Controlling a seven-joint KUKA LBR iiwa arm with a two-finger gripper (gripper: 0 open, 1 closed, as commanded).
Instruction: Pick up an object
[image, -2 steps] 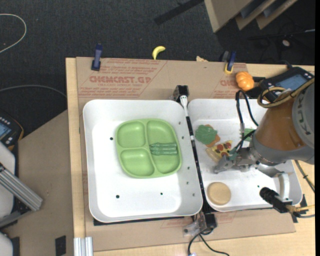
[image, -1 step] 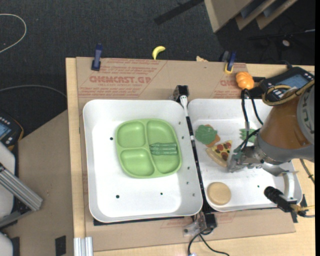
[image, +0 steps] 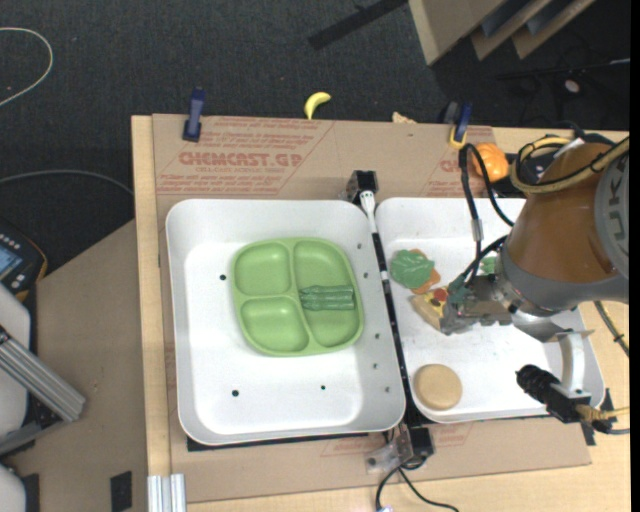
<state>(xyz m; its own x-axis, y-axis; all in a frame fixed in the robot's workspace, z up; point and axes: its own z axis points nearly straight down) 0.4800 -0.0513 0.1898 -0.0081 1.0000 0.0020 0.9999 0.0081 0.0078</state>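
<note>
We see two white bins side by side on a bench. In the left bin lies a green divided tray, and a translucent green piece rests across its right compartments. The arm reaches in from the right over the right bin, and its gripper sits low, just beside a small cluster of objects near that bin's left wall. The cluster holds a green leafy toy and, below it, a tan piece with red and yellow bits that touches or nearly touches the gripper. We cannot tell how the gripper stands, or whether it grasps anything. A round tan disc lies near the right bin's front edge, apart from the gripper.
</note>
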